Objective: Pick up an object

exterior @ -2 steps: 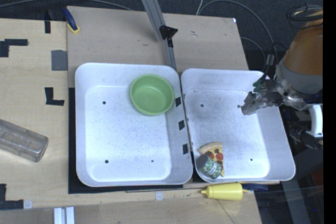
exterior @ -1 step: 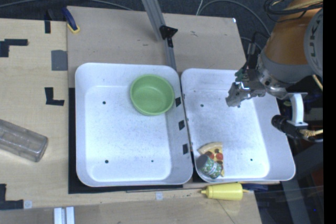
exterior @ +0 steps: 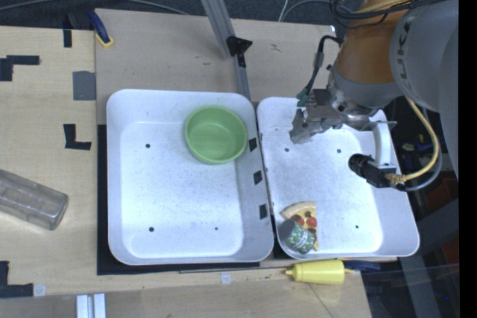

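**Arm poised over the right bin, objects lying in its lower corner**

Nearest the camera, along the bottom edge of the frame, a yellow bottle [exterior: 321,272] lies on its side on the surface [exterior: 164,56], just below the right bin.

The wooden surface spans most of the frame and carries two white bins side by side. The left bin [exterior: 130,182] sits at centre-left; the right bin [exterior: 350,197] at centre-right, their inner rims touching. The grey arm [exterior: 417,48] with its orange band enters from the upper right. Its gripper [exterior: 304,129] hangs over the upper left part of the right bin; whether the jaws are apart or together cannot be told, and nothing is seen between them.

A green bowl [exterior: 215,134] stands upright in the upper right part of the left bin. A clear plastic container [exterior: 30,199] lies at the left edge. In the right bin's lower left corner rest a pizza-slice toy [exterior: 300,213] and, touching it below, a small dark green object [exterior: 300,237], well apart from the gripper.
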